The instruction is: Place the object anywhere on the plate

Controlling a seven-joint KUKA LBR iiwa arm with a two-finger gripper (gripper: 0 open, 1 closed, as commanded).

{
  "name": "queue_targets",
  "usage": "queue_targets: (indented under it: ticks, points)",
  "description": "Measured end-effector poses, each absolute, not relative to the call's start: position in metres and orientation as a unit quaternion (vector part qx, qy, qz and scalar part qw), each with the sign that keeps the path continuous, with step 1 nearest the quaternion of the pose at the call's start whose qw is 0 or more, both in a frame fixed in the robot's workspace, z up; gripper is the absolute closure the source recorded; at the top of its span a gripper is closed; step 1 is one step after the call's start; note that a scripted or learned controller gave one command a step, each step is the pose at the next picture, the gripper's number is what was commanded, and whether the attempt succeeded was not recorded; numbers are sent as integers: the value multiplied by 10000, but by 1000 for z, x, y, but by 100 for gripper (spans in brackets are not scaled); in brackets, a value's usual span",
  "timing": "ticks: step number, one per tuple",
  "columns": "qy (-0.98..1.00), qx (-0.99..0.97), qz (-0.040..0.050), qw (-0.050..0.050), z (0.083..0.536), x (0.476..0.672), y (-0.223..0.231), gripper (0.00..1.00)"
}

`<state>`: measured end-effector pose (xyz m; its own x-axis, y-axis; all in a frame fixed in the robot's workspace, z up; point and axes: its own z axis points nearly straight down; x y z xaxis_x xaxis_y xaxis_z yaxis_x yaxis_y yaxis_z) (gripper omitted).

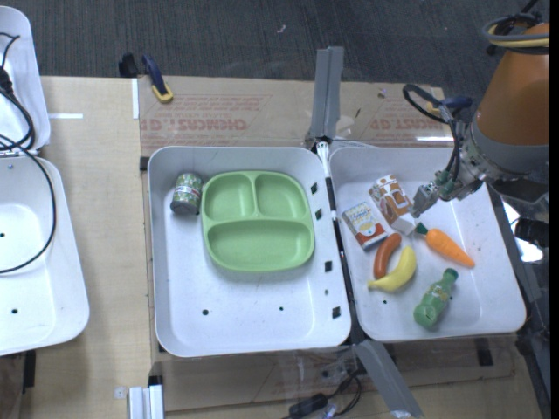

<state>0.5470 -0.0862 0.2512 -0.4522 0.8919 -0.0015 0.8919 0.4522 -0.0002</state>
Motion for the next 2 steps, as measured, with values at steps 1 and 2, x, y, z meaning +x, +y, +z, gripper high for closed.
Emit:
queue_targets:
  ticks: [1,2]
  points:
    - [9019,4320,-5,-5,227,512,-127,100]
    - [8894,4572,-3,10,263,562,-153,100]
